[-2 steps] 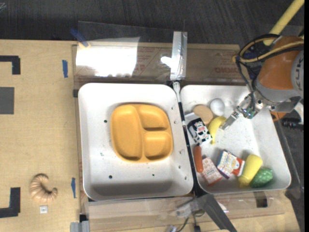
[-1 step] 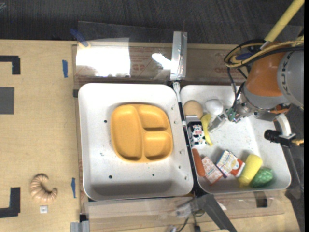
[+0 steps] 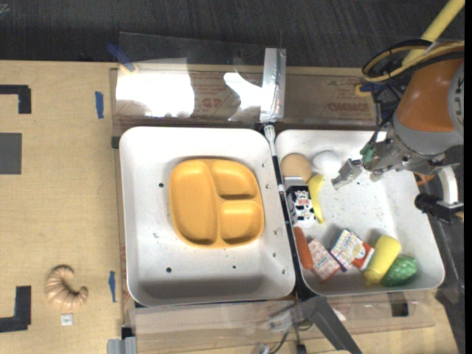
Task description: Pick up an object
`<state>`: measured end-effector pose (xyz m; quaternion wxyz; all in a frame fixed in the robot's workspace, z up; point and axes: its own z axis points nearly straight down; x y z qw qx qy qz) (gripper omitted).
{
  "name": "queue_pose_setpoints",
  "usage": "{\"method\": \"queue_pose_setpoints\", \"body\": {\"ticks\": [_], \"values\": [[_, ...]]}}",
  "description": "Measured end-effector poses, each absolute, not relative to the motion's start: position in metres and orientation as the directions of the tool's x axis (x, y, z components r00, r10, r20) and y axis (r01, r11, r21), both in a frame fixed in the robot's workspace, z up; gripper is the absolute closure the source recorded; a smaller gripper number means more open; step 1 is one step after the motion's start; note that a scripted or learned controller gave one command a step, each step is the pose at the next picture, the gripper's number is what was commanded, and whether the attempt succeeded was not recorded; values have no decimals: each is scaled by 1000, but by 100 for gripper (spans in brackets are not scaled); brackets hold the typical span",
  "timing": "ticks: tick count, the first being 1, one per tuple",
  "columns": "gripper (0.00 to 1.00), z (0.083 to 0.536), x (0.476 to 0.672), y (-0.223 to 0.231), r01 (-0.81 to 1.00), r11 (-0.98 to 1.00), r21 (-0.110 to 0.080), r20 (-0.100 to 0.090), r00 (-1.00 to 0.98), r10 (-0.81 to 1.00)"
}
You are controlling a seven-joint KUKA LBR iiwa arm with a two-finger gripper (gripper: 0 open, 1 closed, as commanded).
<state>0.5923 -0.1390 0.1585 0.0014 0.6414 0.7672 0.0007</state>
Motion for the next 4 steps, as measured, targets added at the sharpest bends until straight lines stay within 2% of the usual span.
{"method": "queue_pose_setpoints", "body": {"ticks": [1,2,3,4], "values": [[0,98,640,-108,931,365,3,-1,-365,931],[100,105,638,-108,931,365,-1,0,-365,931],[100,88,598,-151,728,686,3,-5,-686,728],[100,88,580,-182,885,465,4,-2,-465,885]]}}
